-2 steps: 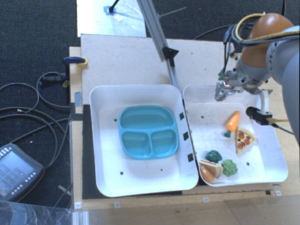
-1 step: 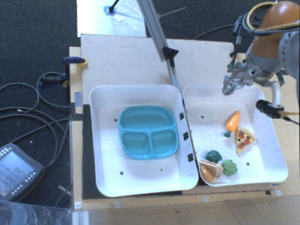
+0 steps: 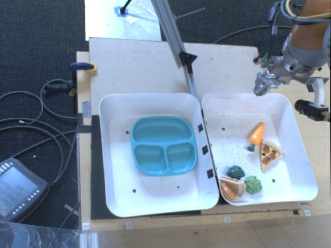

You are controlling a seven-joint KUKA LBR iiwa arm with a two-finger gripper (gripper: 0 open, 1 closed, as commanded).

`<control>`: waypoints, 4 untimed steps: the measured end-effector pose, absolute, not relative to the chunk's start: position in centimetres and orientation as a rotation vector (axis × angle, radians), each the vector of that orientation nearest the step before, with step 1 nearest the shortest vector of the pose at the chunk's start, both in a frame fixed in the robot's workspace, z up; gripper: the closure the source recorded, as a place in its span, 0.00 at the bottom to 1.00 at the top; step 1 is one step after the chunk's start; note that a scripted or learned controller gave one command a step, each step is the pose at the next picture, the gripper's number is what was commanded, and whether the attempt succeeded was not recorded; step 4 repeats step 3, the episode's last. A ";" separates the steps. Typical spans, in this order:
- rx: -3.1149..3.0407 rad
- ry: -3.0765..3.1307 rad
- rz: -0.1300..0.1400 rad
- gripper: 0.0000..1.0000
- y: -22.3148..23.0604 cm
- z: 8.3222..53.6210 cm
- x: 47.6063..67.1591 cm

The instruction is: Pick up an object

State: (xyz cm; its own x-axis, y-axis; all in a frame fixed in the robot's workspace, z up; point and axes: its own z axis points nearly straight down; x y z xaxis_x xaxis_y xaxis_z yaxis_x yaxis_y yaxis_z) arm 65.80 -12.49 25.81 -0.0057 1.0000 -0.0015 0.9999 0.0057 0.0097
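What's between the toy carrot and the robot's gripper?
Nothing but bare white bin floor. In the camera view, the gripper hovers over the bin's far edge, apart from the carrot.

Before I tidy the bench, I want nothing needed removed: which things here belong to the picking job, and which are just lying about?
For the job: carrot, pizza slice, broccoli, dark green toy, sandwich, gripper.

Lying about: blue divided tray, handheld pendant, floor cables, blue clamp.

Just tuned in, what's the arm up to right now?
The claw hangs over the far rim of the right bin, with nothing seen in it. The toy food lies untouched there: a carrot, a pizza slice, a dark green piece, a broccoli and a sandwich. The left bin holds a blue divided tray.
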 end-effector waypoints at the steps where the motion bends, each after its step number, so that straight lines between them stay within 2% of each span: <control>1: 2.209 2.233 0.004 1.00 -6.9 24.6 66.4; 2: 2.207 2.234 0.006 1.00 -1.2 25.3 67.0; 3: 2.209 2.236 0.003 1.00 4.8 24.7 66.0; 4: 2.209 2.236 0.003 1.00 4.8 24.7 66.0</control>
